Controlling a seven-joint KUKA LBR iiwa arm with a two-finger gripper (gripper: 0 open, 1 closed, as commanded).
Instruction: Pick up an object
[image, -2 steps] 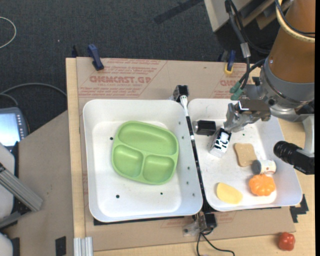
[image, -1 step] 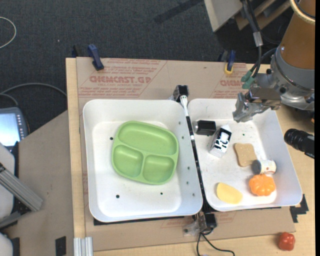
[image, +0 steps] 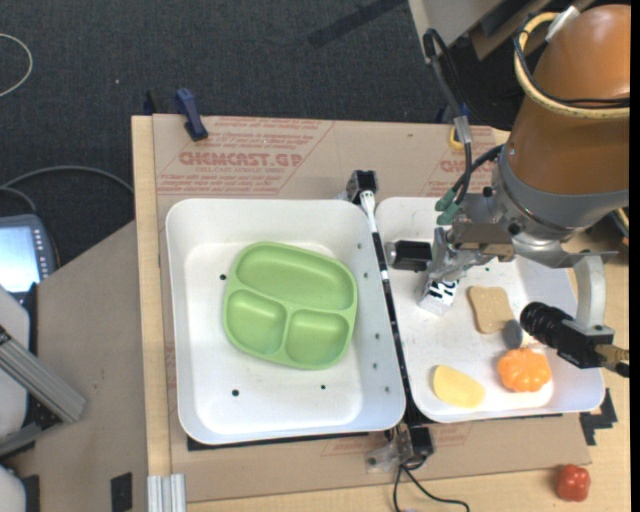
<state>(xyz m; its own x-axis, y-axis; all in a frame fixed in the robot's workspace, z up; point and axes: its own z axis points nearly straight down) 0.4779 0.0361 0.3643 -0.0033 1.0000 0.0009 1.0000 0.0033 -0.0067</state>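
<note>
The arm (image: 580, 120) comes in from three o'clock and hangs over the right bin (image: 455, 340), with the gripper (image: 438, 290) low at the bin's nine o'clock side, close to the wall the two bins share. Its tip looks white with black marks. From here I cannot tell whether the jaws are apart or together, and nothing is plainly clamped between them.

The things to pick all lie in that right bin. A black block (image: 408, 254) sits toward ten o'clock, just beside the gripper. A tan cracker (image: 489, 308) lies near the middle, at three o'clock from the gripper and near it but apart. A small grey bit (image: 512, 333), possibly a pebble, lies just at the cracker's five o'clock corner. An orange fruit (image: 524, 370) rests at the bin's five o'clock and a yellow piece (image: 458, 386) at six o'clock, the two near each other but not touching.

The left bin (image: 200, 300) holds a green plate (image: 290, 304) with three compartments, lying flat in its middle. On the bench (image: 250, 150), a red thing (image: 572, 482) sits outside the bins at five o'clock, and a blue clamp (image: 190, 112) grips the edge at eleven o'clock.
</note>
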